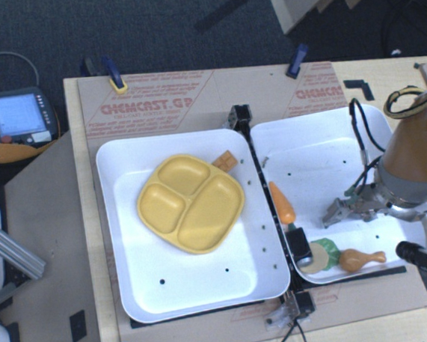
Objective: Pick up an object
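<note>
1. Gripper [339, 211] low over the right bin [308, 138], fingers slightly parted, nothing between them.
2. Nearest candidate: drumstick toy [359, 259] at the near rim, just toward the camera from the fingertips, long axis running left-right.
3. Carrot [281, 203] farther left by the divider, lying lengthwise along it.
4. Yellow plate [190, 202] in the left bin [129, 235], well apart.

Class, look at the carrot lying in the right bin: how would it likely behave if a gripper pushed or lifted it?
The carrot looks rounded and tapered, so it may roll or swing round when pushed. Its glossy surface suggests rigid plastic, probably light but slippery. It lies against the right bin edge, which could hamper fingers.
</note>
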### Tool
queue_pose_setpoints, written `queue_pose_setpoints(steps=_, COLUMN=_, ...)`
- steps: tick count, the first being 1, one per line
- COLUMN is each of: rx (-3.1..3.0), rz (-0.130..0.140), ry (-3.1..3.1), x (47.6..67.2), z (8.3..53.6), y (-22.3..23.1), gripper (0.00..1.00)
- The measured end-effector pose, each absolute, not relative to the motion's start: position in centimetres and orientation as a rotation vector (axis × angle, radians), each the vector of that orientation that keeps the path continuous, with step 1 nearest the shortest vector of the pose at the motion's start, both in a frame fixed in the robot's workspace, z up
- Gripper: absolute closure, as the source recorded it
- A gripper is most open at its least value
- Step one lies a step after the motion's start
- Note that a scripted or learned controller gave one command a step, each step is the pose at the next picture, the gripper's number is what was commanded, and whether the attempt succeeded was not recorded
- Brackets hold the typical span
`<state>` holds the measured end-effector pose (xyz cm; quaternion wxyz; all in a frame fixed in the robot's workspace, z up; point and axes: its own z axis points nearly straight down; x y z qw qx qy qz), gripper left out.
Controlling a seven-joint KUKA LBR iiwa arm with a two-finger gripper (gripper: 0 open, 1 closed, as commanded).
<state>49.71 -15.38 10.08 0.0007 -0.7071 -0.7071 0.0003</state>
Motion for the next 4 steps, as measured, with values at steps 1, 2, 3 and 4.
queue_pose_setpoints(steps=1, rx=-2.229, rz=-0.003, ry=-2.225, x=49.9, z=11.5, y=-15.5, gripper=1.00)
queue_pose_setpoints(steps=2, rx=-2.223, rz=-0.001, ry=-2.224, x=49.7, z=15.6, y=-15.5, gripper=1.00)
queue_pose_setpoints(steps=3, rx=-2.227, rz=-0.004, ry=-2.226, x=49.5, z=20.9, y=-16.5, gripper=1.00)
queue_pose_setpoints(steps=4, rx=-2.224, rz=-0.003, ry=-2.227, x=49.6, z=24.2, y=-16.6, gripper=1.00)
